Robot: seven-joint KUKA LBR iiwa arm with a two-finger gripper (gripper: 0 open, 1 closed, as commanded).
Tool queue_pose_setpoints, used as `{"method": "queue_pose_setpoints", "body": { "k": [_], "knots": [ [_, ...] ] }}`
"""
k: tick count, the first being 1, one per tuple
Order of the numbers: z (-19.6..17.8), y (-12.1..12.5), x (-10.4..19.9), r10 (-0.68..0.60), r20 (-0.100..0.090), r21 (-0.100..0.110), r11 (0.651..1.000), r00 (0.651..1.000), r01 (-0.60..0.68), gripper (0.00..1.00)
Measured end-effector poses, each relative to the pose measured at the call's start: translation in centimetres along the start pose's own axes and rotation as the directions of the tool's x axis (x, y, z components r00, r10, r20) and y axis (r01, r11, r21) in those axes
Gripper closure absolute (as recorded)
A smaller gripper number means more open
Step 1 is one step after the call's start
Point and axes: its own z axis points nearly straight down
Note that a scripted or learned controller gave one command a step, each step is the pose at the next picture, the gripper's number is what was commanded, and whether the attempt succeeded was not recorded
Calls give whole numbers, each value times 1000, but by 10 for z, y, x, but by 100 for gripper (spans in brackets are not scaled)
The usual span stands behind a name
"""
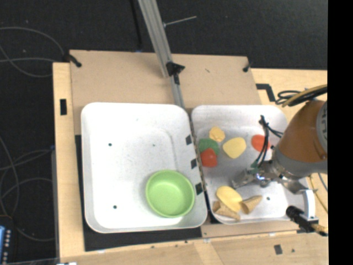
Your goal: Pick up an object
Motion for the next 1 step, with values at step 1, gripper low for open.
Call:
{"method": "queue_pose_setpoints", "body": {
  "k": [1],
  "knots": [
    [-12,2,1,4,-3,-4,1000,1000,-4,100]
  ]
}}
